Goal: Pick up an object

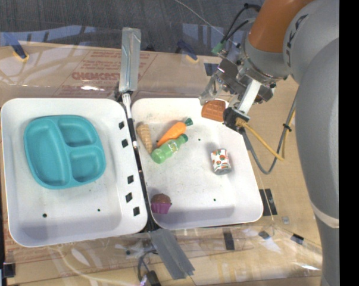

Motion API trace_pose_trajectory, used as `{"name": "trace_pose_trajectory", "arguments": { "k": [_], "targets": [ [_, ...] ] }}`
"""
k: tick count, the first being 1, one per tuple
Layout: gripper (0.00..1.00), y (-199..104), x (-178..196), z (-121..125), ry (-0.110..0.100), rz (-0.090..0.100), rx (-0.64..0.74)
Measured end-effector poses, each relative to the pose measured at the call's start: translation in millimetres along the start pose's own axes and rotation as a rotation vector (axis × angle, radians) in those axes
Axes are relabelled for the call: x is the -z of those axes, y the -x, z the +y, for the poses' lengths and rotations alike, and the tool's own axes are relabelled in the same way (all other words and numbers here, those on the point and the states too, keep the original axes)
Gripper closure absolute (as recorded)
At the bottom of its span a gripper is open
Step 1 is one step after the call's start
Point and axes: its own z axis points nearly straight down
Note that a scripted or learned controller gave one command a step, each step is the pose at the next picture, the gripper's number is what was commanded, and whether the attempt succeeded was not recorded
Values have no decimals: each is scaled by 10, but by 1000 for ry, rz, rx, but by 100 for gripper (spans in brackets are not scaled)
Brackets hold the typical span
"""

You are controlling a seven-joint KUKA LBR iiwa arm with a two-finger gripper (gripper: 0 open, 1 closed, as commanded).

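- Over the right white bin (250, 204), seen from the overhead camera, our two-finger gripper (222, 109) hangs beside a brown bread-like piece (213, 110) at the far rim; we cannot tell its opening.
- We should lift straight and slowly, away from the rim.

Orange-brown toy block (214, 110) at right bin's (239, 210) far edge, between end effector (222, 113) fingers.
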Motion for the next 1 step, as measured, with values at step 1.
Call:
{"name": "trace_pose_trajectory", "arguments": {
  "k": [1],
  "targets": [
    [100, 708, -983, -208, -17, -12, -22]
  ]
}}
